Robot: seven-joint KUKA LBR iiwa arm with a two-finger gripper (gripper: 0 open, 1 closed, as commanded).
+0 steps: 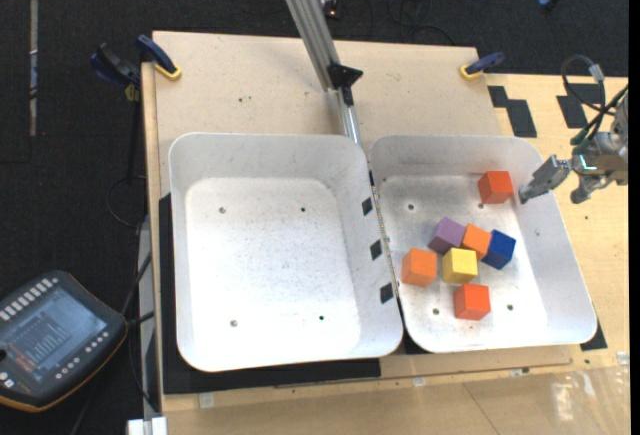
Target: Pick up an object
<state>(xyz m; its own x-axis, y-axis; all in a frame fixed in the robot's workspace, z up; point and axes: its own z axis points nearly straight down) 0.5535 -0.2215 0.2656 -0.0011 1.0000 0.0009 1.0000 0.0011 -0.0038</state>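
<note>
End effector (560,175) at right bin's (572,295) far-right rim, fingers spread, gripping nothing | nearest target: orange-red cube (495,186) just to its left | block cluster (462,258) lies further left and nearer the camera

The gripper (562,178) hangs over the right bin (560,308) edge — near an orange cube (495,186) — five more cubes cluster below.

white bins (200,163), 4 orange blocks (495,186), purple block (447,234), yellow block (460,265), blue block (500,249)
</note>
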